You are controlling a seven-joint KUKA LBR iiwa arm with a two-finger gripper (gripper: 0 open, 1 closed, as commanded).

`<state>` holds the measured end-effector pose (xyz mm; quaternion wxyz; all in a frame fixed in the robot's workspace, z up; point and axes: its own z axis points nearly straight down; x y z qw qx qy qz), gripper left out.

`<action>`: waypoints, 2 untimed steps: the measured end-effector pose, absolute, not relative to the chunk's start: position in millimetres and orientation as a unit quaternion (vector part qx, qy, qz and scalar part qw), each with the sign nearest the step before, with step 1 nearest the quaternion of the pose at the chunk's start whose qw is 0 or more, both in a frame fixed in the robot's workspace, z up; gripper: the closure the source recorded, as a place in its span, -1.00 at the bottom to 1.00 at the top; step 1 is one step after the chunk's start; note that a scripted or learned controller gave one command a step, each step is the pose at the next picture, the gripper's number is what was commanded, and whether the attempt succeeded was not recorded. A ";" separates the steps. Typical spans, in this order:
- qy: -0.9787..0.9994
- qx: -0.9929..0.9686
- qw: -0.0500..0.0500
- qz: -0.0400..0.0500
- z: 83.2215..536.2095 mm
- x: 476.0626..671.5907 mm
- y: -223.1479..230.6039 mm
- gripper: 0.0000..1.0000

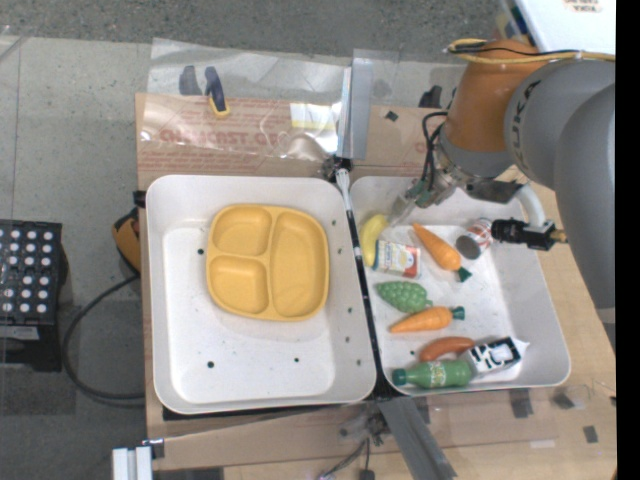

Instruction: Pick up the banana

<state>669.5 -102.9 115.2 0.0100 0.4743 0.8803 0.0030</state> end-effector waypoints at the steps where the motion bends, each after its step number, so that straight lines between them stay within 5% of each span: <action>1: 0.880 0.474 0.009 0.003 114.9 669.2 -102.7 -1.00; 2: 0.916 0.402 0.000 0.000 92.6 584.9 -96.8 -1.00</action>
